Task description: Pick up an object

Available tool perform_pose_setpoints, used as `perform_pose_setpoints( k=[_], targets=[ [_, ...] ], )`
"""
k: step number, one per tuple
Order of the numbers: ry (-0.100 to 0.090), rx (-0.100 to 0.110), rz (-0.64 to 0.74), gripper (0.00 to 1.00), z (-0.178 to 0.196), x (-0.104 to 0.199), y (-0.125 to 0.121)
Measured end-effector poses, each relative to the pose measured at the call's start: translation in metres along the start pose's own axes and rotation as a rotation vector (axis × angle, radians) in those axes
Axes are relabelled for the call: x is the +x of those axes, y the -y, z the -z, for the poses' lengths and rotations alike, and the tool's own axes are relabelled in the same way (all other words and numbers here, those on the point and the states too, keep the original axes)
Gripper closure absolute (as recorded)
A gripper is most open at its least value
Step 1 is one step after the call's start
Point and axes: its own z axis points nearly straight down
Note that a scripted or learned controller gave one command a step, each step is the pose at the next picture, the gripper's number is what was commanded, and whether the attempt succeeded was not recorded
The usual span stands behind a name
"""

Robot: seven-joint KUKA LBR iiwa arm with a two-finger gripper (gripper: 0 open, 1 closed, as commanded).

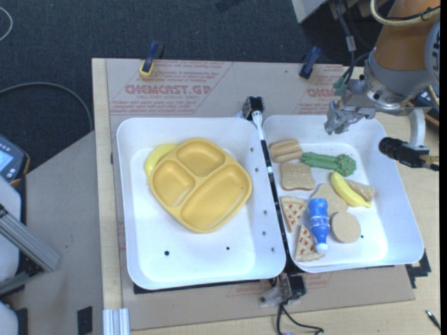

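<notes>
The right bin (397,187) holds toy food: a hot dog (285,149), green broccoli (330,162), a toast slice (297,177), a banana (348,189), a blue bottle (318,222), a round tan bun (346,227) and two waffle-patterned pizza slices (299,229). My gripper (337,125) hangs over the bin's far edge, above and behind the broccoli, with nothing seen between its fingers. It sits apart from all the food.
The left bin (140,250) carries a yellow divided tray (200,184) lying over a yellow plate (155,157). A black divider clip (253,106) sits between the bins at the back. Blue clamps (149,60) hold the cardboard sheet.
</notes>
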Motion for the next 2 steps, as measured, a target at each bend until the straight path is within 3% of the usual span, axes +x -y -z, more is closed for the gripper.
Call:
perform_pose_setpoints(
  k=[2],
  targets=[
    [0.000, 0.002, 0.000, 1.00, 0.009, 0.094, 0.051]
  ],
)
